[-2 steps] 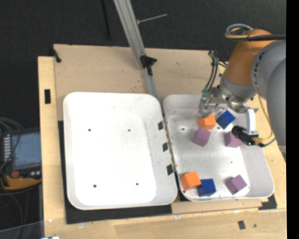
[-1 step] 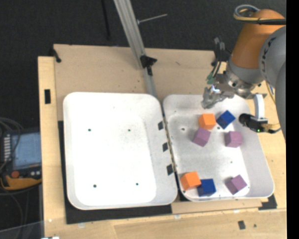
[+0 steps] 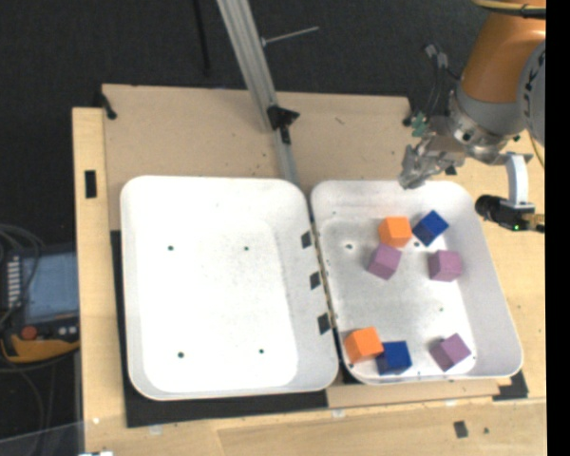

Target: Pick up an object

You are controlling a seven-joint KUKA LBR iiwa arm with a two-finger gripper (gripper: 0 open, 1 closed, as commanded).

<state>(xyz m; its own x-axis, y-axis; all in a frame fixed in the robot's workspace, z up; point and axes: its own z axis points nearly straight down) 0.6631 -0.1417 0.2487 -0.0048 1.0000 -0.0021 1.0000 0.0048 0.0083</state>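
— Seven small foam cubes lie in the right-hand shallow white plastic bin (image 3: 489, 297), correct?

— Yes. An orange cube (image 3: 395, 230) touches a blue cube (image 3: 430, 227) near the bin's far side, with a purple cube (image 3: 383, 261) just below the orange one and another purple cube (image 3: 445, 265) to its right. Along the near rim sit a second orange cube (image 3: 364, 343), a second blue cube (image 3: 394, 357) touching it, and a third purple cube (image 3: 449, 351).

— Any lettering to read?

— None legible at this size.

— And the two-finger gripper (image 3: 420, 172)?

— It hangs over the bin's far rim, above and slightly right of the upper orange cube, apart from every cube. It grasps nothing; its finger spacing is too blurred to judge.

— The left-hand white bin (image 3: 209, 283)?

— Beside the other, touching along the middle.
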